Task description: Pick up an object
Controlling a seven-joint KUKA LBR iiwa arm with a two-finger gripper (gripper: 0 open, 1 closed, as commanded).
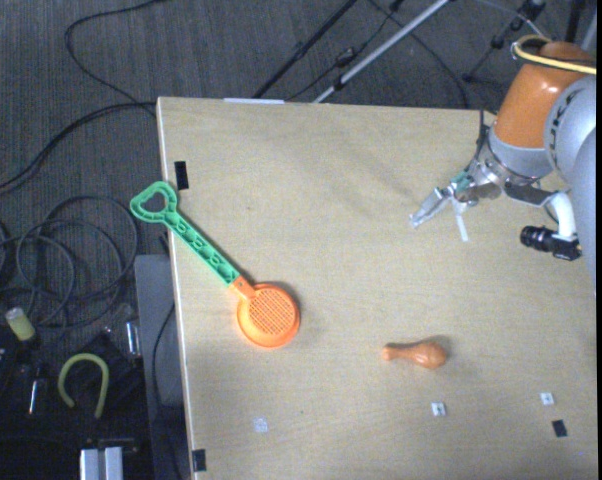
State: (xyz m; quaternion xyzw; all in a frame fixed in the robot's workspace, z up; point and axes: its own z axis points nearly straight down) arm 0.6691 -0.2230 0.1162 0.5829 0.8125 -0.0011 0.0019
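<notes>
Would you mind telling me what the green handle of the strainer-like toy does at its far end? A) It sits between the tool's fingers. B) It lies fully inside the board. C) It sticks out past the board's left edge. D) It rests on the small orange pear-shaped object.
C: the green handle runs up-left from the orange round head, and its looped end hangs past the board's left edge.

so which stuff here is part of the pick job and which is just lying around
Part of the job:
- claw, fingers spread, nothing between them
- orange and green strainer spoon
- small orange drumstick-shaped toy

Just lying about:
- cables on the floor
- green U-shaped item
- tripod legs
</notes>
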